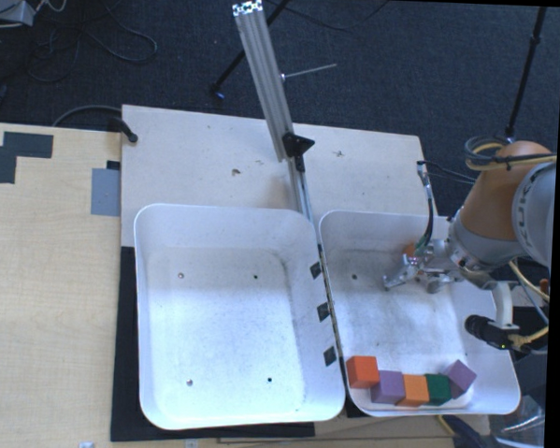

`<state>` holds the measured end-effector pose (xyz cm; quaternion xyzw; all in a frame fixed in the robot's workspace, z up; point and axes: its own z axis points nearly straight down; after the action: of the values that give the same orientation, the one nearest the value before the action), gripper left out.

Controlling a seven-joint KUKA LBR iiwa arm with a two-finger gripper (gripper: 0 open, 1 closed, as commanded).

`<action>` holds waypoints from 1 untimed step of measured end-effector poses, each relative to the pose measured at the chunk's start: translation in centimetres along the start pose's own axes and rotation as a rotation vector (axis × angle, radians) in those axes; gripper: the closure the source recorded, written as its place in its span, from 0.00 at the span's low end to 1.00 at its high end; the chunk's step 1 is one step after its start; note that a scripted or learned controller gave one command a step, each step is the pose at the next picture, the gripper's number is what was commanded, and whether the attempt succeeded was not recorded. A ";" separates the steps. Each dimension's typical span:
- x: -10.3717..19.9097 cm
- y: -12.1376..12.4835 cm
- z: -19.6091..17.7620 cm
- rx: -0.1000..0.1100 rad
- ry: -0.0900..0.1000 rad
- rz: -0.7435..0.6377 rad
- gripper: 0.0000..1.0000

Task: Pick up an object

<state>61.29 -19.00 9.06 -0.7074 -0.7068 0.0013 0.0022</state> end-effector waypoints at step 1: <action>0.8 4.6 -0.2 0.052 0.000 0.013 0.00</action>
<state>65.87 -18.23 9.19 -0.7116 -0.7020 0.0196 0.0207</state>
